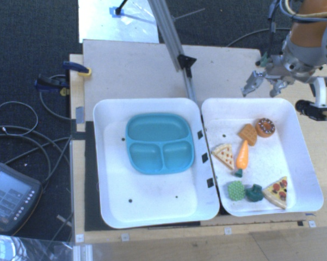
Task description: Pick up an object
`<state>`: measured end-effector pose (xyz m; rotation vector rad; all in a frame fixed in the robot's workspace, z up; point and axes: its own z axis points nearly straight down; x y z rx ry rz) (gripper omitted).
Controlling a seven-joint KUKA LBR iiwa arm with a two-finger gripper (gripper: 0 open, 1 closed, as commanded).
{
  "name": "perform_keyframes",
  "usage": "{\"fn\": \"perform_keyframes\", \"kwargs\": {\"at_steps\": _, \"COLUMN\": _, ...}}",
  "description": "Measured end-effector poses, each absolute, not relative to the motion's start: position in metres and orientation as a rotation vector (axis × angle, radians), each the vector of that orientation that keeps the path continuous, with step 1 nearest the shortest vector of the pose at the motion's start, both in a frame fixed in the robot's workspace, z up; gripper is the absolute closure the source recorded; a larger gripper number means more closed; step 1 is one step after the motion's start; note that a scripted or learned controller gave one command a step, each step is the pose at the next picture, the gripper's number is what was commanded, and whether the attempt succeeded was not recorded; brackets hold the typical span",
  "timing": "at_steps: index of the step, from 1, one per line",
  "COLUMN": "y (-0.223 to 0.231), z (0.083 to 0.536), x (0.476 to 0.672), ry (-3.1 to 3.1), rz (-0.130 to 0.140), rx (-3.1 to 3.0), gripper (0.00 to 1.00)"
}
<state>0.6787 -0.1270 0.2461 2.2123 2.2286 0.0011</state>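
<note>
My gripper hangs above the far rim of the right bin, open, with nothing between its fingers. Below it in that bin lie toy foods: a chocolate donut, a tan cracker, an orange carrot, a pizza slice, a light green broccoli piece, a dark green piece and a second pizza slice. The donut and cracker lie closest to the gripper, a short way toward the front.
The left bin holds a blue sectioned plate. A slanted metal pole ends at a black clamp near the bins' shared far corner. Cables and a pendant lie on the floor at left.
</note>
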Motion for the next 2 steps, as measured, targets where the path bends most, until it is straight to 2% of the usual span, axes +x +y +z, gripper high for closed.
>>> {"fn": "perform_keyframes", "kwargs": {"at_steps": 1, "y": -0.127, "z": 0.246, "x": 0.679, "ry": 2.229, "rz": 0.000, "rx": 2.212, "gripper": 0.00}}
{"fn": "perform_keyframes", "kwargs": {"at_steps": 2, "y": -0.122, "z": 0.204, "x": 0.678, "ry": 2.231, "rz": -0.003, "rx": 2.214, "gripper": 0.00}}
